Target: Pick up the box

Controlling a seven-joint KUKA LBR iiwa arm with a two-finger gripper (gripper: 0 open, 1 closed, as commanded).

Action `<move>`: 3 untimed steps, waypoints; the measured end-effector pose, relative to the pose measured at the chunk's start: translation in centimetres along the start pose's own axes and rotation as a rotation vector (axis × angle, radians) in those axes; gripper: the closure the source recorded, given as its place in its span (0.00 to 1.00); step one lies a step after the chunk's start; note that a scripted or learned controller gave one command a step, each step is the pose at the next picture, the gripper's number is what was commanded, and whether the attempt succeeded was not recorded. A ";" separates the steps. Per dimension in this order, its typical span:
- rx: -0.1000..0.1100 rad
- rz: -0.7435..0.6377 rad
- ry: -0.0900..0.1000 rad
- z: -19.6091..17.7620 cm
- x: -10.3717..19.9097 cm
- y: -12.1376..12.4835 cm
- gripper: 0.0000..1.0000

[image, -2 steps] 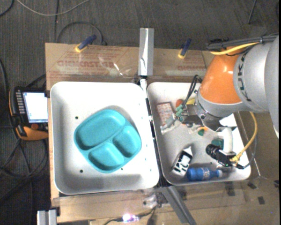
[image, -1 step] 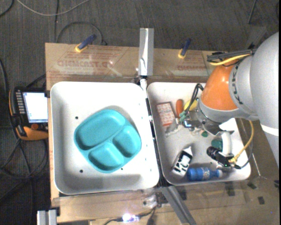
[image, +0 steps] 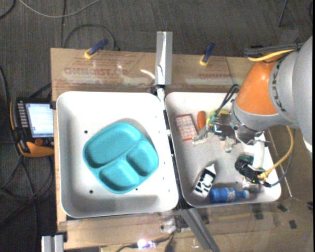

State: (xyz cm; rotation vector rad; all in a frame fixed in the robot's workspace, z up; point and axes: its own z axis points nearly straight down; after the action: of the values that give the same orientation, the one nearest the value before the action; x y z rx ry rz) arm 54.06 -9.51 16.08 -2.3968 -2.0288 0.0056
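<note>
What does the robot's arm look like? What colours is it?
The arm is fat, round and smooth grey, with a bright orange band near the wrist. Dark lettering runs along the orange and grey. A yellow cable loops below it, and black wires hang around the gripper.

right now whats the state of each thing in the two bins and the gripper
tray: lying flat in the left bin, hollows up, nothing in them
box: lying flat in the right bin, near its left wall, not held
carrot: lying beside the box
bottle: on its side by the front wall
carton: lying tilted, next to the bottle
gripper: low over the right bin, right of the box
</note>
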 end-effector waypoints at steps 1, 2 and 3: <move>-0.023 0.077 0.000 5.9 -0.9 4.6 0.00; -0.023 0.211 0.003 6.3 -0.2 11.9 0.00; -0.027 0.210 -0.002 5.1 -0.2 12.0 1.00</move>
State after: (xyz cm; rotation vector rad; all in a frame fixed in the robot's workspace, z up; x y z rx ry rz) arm 65.85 -11.74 10.92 -2.6147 -1.7784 -0.0194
